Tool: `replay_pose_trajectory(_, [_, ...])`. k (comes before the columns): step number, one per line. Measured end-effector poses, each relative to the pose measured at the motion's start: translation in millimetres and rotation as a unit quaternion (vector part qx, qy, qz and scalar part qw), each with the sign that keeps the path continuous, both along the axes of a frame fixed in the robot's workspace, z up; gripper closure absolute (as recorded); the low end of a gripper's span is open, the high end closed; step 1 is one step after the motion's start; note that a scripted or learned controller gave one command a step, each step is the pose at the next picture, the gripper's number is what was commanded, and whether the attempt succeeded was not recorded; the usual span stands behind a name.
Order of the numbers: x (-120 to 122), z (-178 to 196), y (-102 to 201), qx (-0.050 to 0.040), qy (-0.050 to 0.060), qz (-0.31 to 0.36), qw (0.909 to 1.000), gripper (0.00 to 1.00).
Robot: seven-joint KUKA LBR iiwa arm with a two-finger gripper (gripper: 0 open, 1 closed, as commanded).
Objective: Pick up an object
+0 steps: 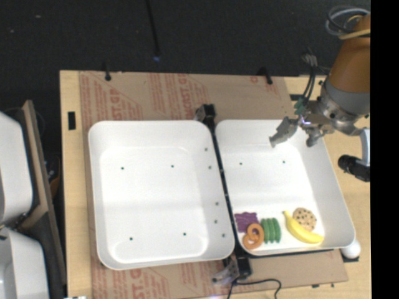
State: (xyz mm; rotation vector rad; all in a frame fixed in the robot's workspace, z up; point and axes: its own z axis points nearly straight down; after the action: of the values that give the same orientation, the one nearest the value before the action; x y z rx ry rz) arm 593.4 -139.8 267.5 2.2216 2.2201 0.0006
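Camera view, oblique from above: my gripper (297,132) hangs over the far part of the right bin (324,167), fingers (281,132) spread apart with nothing between them. The orange-banded arm (349,67) enters behind me at the bin's far right corner. All candidate objects lie well apart from my fingers, clustered along the near wall of the same bin. From the bin's inner side outward they are: a purple piece (245,219), an orange ring (254,236) touching it on the near side, a green ridged piece (271,229) just beside the ring, a yellow banana (302,231), and a speckled cookie (305,217) resting against the banana's far side. The left bin (149,185) lies beyond the divider, away from my fingers.

To do the step well, I judge that I should travel toward the near wall while open, pick one target at the cluster's edge, and align my fingers across its narrow axis. The banana looks best: long, firm and graspable across its middle. The risk is crowding; a descending finger may strike the cookie or the wall and miss.
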Motion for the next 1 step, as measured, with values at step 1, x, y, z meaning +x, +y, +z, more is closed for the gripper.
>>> replay_pose_trajectory(1, [41.5,-36.1,156.3,0.0016,0.002,0.006,1.0000,0.00])
